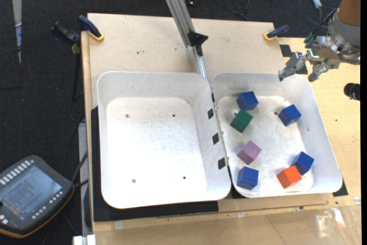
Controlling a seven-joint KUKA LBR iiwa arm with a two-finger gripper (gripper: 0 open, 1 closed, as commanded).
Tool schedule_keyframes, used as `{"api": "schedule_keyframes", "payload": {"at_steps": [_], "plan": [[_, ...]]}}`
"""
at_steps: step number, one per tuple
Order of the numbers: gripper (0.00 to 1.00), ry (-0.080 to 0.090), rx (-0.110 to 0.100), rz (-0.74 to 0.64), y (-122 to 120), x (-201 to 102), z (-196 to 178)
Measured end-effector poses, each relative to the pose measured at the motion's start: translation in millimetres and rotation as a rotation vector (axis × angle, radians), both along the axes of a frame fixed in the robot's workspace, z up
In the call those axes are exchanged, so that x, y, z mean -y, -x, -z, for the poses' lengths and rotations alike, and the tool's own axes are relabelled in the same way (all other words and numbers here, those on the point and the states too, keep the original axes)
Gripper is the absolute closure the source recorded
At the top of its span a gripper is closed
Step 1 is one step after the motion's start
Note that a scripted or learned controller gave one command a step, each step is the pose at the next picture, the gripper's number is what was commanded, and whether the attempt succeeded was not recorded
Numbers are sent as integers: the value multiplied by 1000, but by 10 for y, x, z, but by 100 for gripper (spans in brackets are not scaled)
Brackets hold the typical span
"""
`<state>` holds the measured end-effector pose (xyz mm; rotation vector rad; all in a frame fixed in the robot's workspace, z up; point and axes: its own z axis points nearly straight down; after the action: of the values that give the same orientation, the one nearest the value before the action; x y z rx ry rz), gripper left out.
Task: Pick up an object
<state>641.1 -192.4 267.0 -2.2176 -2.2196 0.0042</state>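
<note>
Blue, green, purple, orange cubes (248,100) sit rotated, without long axes.

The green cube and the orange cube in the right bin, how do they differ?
The green cube is dark green; the orange cube is bright orange. The green cube sits near the bin's inner wall, towards the far end; the orange cube lies near the near rim, touching a blue cube. Both are small blocks resting in the right bin.
</note>
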Motion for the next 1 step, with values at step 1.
{"api": "schedule_keyframes", "payload": {"at_steps": [1], "plan": [[0,1,3,-2,-8,-3,-24]]}}
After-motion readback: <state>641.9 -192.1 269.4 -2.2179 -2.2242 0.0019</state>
